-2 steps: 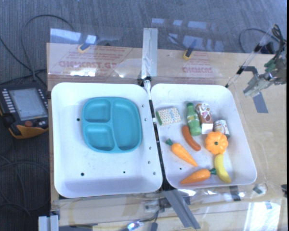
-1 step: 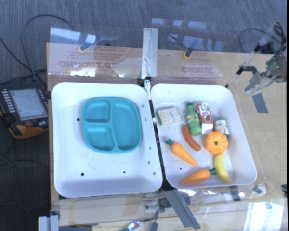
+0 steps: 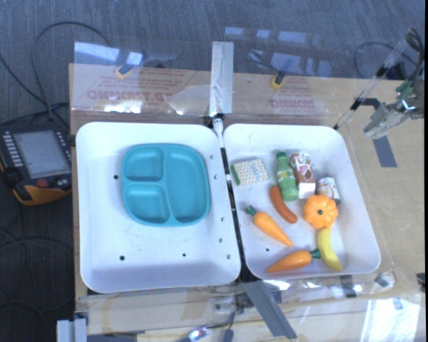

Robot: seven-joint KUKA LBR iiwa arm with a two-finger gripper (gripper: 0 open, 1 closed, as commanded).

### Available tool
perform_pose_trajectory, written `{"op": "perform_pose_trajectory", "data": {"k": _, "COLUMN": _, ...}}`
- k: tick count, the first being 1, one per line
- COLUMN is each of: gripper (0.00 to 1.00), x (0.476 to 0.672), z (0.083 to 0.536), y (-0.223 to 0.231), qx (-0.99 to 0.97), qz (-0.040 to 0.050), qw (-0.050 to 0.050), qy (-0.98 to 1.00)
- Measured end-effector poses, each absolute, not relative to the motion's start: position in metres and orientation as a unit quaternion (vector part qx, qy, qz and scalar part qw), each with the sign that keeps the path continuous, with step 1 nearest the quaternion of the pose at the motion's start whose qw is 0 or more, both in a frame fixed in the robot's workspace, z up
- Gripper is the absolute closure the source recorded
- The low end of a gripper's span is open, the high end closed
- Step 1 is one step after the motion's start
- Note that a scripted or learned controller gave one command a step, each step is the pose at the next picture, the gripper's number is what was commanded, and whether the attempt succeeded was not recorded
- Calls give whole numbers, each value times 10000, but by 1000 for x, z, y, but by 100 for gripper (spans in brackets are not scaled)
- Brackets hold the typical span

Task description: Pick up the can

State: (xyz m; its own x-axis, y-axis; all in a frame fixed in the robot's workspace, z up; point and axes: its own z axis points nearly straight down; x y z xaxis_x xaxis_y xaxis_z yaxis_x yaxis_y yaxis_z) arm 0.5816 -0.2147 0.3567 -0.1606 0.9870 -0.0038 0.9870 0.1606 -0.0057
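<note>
Your can, small with a pale, red-marked label, lies in the right bin between a carton and pumpkin; claw state cannot be told.

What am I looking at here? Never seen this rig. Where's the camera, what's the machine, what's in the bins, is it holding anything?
One fixed camera looks down at a slant on a bench with two shallow white bins. The left bin holds a blue divided plate. The right bin holds toy food: a small can, an orange pumpkin, a banana, two carrots, a green bottle, a patterned packet and a few other small pieces. The machine is a robot arm that reaches in from the right; its gripper sits at the upper right, away from the bins, with nothing visible between its fingers. The can lies untouched.
</note>
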Motion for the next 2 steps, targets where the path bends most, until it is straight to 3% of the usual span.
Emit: {"op": "perform_pose_trajectory", "data": {"k": 2, "gripper": 100, "x": 585, "z": 372, "y": -214, "qx": -6470, "qz": 47, "qw": 13, "qy": -7625}}
